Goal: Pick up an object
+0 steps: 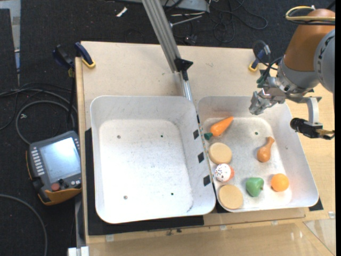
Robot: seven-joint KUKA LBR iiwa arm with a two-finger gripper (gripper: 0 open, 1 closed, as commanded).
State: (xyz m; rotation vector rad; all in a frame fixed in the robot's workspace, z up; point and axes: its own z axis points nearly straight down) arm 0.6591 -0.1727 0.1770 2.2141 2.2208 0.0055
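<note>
Pincer (258,106) hovers over right bin's (303,159) far rim; grip state cannot be told. Carrot (221,125) lies just left and nearer the camera; drumstick (265,149) sits below it. Nothing visibly held.

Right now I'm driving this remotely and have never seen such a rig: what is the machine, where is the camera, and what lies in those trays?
One camera looks down at a slant on a wooden bench bearing two shallow white bins. The grey and orange arm reaching in from the right is the robot; its gripper hangs over the right bin, at its far edge, with nothing seen between its fingers. That bin holds toy food: a carrot, a drumstick, two tan discs, a speckled white ball, a green piece and an orange ball. The left bin lies beside it.
</note>
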